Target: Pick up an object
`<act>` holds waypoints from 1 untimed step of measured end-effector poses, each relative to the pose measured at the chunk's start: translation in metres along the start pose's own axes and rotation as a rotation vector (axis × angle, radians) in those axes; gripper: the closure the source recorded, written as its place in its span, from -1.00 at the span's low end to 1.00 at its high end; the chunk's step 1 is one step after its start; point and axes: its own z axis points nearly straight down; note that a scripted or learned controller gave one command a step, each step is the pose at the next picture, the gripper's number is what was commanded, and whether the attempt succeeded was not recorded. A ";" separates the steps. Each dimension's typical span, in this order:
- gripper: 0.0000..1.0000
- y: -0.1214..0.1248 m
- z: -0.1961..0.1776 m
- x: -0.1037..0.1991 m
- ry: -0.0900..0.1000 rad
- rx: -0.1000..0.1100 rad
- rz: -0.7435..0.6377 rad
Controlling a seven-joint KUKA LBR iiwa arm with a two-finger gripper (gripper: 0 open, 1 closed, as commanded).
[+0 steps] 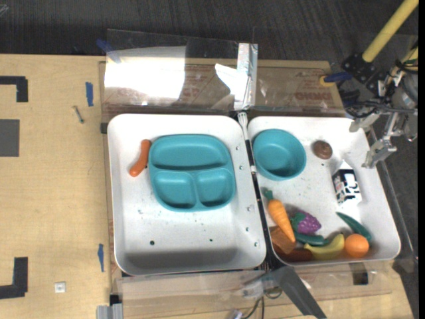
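Observation:
The right bin (388, 208) holds a teal bowl (279, 153), a small brown ball (323, 149) and a black-and-white can (346, 185). At its front lie a carrot (281, 219), purple grapes (307, 224), a banana (327, 246), an orange (356, 244) and a green pod (348, 220). My gripper (367, 140) hangs over the bin's far right rim, right of the brown ball and above the can. It is open with nothing between its fingers.
The left bin (133, 238) holds a teal divided plate (192, 171) with an orange sausage (140, 158) beside it on the left. A clear plastic sheet (172, 78) lies behind the bins. A yellow pole (393, 22) stands at the top right.

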 end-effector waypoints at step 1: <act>-1.00 -0.008 0.122 0.050 -0.024 0.005 0.134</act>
